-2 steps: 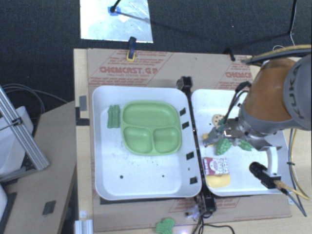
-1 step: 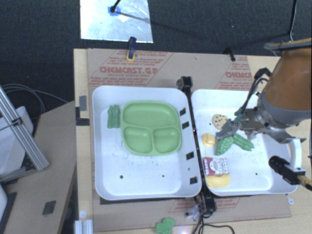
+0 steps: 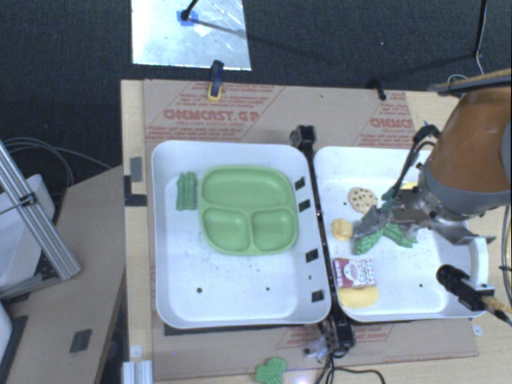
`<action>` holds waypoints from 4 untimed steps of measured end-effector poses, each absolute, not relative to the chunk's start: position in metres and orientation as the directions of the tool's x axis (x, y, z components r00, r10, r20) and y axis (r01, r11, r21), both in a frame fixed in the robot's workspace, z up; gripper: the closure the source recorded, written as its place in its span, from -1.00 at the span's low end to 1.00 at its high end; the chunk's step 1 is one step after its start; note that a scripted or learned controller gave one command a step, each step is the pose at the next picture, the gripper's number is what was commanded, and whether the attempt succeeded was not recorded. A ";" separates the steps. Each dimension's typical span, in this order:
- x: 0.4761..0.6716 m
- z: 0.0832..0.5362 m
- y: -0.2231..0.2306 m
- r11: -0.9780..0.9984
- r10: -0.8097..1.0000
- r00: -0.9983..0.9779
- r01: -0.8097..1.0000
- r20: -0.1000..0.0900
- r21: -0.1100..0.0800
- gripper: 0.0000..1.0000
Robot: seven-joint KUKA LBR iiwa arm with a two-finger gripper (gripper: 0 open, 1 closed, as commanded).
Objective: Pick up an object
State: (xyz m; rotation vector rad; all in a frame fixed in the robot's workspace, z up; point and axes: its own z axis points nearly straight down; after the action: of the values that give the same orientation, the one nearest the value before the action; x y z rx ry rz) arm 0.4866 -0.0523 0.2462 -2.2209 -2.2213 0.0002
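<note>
The end effector (image 3: 370,229) is down in the right bin (image 3: 416,301), touching a green toy (image 3: 382,235); I cannot tell its grip. A cookie (image 3: 362,198) lies just beyond.

Only readable text I can spot is "CHEMCAST GP" in red on the brown protective sheet (image 3: 240,106) under the bins — once at upper left, again at upper right, partly cut off. The red-and-white packet (image 3: 354,273) has print, too blurry though.
</note>
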 end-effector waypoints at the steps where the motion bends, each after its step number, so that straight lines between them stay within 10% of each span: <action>1: 0.488 0.358 -0.042 0.007 1.000 -0.007 1.000 0.000 0.014 -1.00; 2: 0.486 0.255 -0.035 0.002 1.000 -0.002 1.000 0.001 -0.007 -1.00; 3: 0.488 0.444 -0.032 0.007 1.000 -0.007 1.000 0.000 0.020 -1.00; 4: 0.488 0.447 -0.032 0.010 1.000 -0.010 1.000 -0.001 0.009 1.00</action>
State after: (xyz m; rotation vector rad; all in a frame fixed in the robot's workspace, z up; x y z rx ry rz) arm 0.4879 -0.0322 0.4469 -2.2147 -2.2380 -0.0085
